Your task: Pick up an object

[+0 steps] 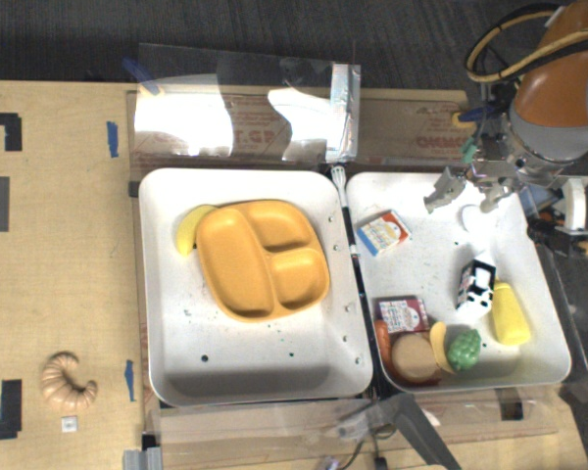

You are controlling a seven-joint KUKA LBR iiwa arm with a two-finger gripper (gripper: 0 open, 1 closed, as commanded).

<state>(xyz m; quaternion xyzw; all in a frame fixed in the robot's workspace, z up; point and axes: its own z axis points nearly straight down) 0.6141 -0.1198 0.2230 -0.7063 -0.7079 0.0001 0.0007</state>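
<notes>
The arm [554, 96] reaches in from the upper right of the frame, its gripper [467, 192] poised over the top of the right bin [549, 360] with the two fingers spread wide and nothing between them. Just below and left of the fingers, a small white-and-orange carton [383, 233] lies tilted on the bin floor, apart from the rest. Lower down, toward the bin's right side, a black-and-white cow [476, 284] lies just beside a yellow block [509, 315] — the two look to be touching. Along the bottom edge of the same bin a cluster crowds together: a red-labelled packet [401, 314], a round tan bun [414, 356] under it, a yellow slice [438, 339] and a green broccoli [463, 351] at the right of the group.

The left bin [167, 360] holds an orange divided tray [263, 257] in its upper middle, with a banana [186, 228] tucked partly beneath the tray's left edge. Outside the bins, at the lower left of the frame, a croissant [69, 380] rests on the bench [49, 262]. Clear sheeting [245, 116] stands behind the left bin — bright with glare.
</notes>
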